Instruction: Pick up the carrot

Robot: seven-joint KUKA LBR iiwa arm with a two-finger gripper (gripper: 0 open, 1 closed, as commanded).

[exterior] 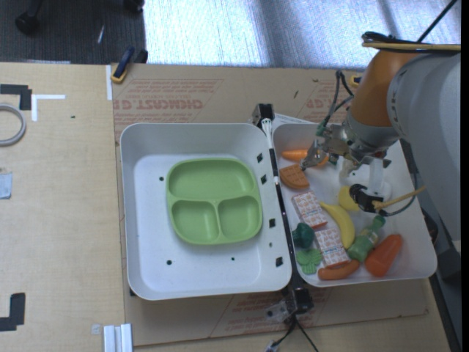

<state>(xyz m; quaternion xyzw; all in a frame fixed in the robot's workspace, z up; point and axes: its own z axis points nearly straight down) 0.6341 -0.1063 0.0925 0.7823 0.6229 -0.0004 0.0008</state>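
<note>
A small orange carrot lies at the back left of the right bin, close to the divider. My gripper is low in that bin, right at the carrot's right end, and the wrist hides that end. I cannot make out whether the carrot is gripped or only touched. The grey arm with its orange band comes in from the right, over the bin's back corner.
Also in the right bin are an orange bread slice, two wafer packs, a banana, broccoli, a green bottle, a thick orange vegetable and a red-orange piece. The left bin holds a green divided plate.
</note>
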